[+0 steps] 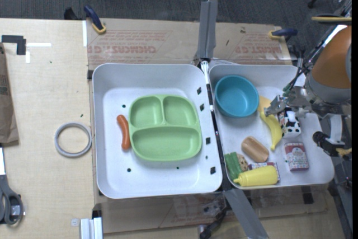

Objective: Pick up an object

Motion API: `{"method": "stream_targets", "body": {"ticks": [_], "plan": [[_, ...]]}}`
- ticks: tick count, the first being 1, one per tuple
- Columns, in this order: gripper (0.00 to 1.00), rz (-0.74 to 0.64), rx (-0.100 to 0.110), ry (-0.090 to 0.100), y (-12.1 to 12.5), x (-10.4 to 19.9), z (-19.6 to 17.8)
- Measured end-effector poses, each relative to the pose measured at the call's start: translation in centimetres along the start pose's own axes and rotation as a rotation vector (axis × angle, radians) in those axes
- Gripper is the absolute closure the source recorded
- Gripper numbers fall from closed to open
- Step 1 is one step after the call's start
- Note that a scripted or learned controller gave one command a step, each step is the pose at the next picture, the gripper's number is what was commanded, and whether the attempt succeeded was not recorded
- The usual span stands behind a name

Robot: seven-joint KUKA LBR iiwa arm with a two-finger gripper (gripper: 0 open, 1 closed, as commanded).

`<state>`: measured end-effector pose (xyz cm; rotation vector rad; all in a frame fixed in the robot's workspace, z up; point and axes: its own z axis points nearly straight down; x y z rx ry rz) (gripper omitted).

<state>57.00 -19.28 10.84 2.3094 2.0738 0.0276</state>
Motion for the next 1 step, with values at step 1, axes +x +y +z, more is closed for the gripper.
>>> {"method": "stream_targets", "body": {"ticks": [1], "plan": [[0.00,-0.077,-0.002,0.000,-0.99,-0.02,-0.02]]}}
